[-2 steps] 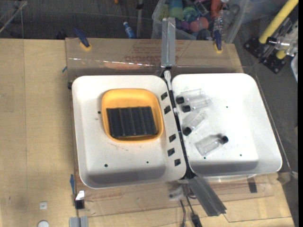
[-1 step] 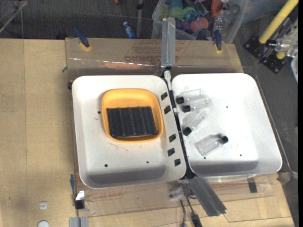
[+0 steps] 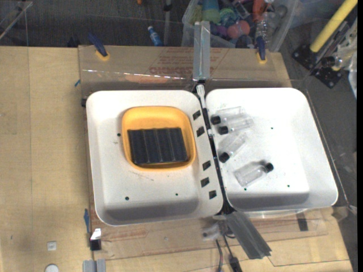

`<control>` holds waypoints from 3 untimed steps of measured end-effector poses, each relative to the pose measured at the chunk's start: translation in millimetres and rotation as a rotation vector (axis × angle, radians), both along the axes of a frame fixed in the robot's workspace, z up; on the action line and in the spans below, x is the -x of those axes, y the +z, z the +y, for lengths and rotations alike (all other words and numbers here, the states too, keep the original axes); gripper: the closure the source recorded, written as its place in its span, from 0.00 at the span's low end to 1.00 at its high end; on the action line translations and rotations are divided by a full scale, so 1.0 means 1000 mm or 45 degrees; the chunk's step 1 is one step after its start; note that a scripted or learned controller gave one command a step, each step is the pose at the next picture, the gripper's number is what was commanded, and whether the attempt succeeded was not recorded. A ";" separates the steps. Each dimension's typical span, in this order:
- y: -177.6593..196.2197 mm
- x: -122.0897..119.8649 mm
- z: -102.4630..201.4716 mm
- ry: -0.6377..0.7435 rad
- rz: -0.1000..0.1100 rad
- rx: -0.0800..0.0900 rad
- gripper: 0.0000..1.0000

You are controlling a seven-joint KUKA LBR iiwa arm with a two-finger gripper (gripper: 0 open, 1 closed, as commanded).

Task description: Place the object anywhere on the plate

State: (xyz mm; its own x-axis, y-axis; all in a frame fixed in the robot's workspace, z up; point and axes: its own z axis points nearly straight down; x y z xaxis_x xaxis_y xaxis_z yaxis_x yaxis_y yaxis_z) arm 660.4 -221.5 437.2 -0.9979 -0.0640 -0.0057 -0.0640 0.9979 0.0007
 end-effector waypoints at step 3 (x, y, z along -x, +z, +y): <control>-0.001 -0.007 0.000 1.419 -0.007 0.009 1.00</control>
